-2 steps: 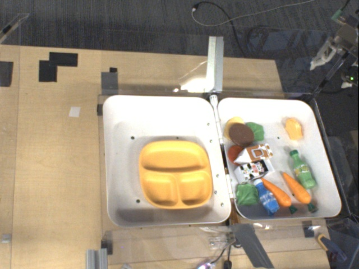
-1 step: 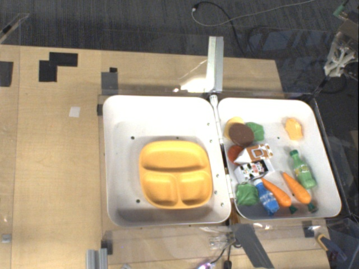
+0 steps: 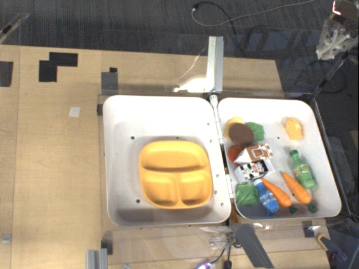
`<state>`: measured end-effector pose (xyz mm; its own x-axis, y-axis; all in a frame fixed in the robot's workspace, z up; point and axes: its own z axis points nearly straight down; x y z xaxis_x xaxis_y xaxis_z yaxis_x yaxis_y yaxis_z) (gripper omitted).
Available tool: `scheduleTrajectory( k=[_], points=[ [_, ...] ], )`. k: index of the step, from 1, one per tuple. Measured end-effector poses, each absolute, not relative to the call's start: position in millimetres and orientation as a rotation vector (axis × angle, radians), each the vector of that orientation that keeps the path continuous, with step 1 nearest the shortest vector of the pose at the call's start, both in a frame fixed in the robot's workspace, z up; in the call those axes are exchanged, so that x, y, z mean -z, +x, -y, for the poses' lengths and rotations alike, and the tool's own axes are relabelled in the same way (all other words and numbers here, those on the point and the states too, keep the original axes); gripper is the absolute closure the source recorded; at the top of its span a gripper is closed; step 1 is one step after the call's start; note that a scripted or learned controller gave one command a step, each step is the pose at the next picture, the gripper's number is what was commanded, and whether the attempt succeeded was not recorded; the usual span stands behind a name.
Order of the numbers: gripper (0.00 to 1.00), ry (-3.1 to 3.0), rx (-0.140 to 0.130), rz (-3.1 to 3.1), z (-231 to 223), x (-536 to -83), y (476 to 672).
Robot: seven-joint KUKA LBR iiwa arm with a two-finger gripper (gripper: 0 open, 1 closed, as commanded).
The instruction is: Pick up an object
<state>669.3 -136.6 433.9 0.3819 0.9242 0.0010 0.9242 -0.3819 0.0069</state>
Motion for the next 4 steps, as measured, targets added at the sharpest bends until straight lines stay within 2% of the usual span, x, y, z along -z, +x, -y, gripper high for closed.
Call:
scheduleTrajectory(
  k=[1, 2, 3, 4],
  points=[
    [1.0, 2.748, -0.006, -1.512, 195, -433, 669.3],
    [1.0, 2.682, -0.006, -1.629, 142, -437, 650.6],
    [1.0, 2.761, -0.005, -1.493, 180, -436, 669.4],
    [1.0, 2.75, -0.011, -1.503, 177, -449, 670.6]
  ],
)
